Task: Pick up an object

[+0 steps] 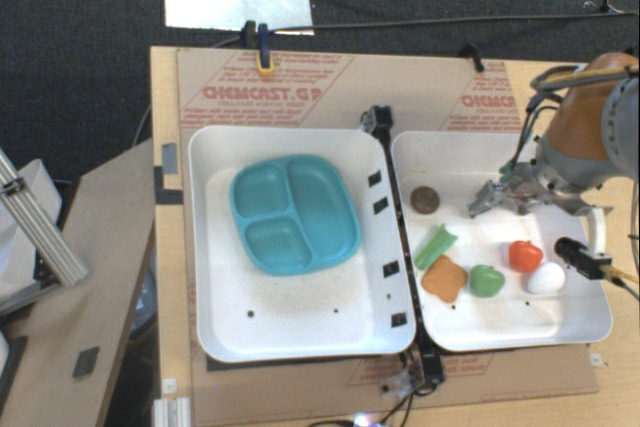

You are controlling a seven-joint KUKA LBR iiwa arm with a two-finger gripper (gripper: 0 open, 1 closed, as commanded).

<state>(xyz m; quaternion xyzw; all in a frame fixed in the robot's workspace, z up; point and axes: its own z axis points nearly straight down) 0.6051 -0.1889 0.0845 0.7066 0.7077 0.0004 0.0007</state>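
Nearest the camera in the right bin [590,323], a row of small objects: orange-brown piece [444,279], green round piece [487,281], white egg-shaped item [546,279], with a red piece [525,255] and a green strip [435,246] just behind them, and a dark brown disc [425,200] farther back near the divider. The left bin [205,245] holds a teal divided tray [295,213], lying flat at its middle. At the far side of the right bin the gripper [497,198] hangs low over bare white floor, right of the brown disc and apart from every object; nothing between its fingers, though whether they are spread or closed I cannot tell.
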